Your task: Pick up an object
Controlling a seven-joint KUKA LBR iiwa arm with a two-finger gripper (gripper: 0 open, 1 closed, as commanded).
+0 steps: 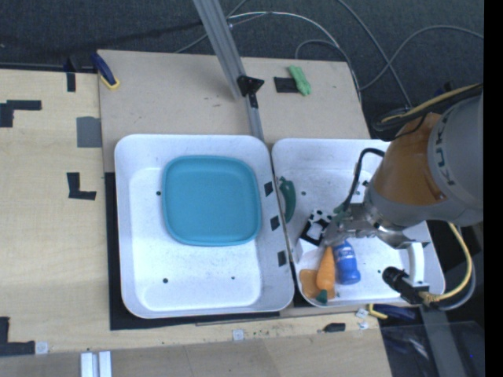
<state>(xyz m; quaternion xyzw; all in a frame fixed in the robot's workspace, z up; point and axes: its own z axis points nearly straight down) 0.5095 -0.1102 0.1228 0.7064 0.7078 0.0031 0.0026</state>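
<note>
Item: small blue plastic bottle with white cap (346, 263), lying in the right white bin (314, 159) beside an orange carrot-shaped toy (324, 274), directly under the gripper (346, 230). You should judge it light, rigid, slick; take it across the body. Jaw state: you cannot tell.

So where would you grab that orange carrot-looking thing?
Probably across the thick middle of the carrot, coming from above. It lies flat at the right bin's near edge, a blue bottle close against one side, so fingers likely fit best closing along the free ends.
</note>
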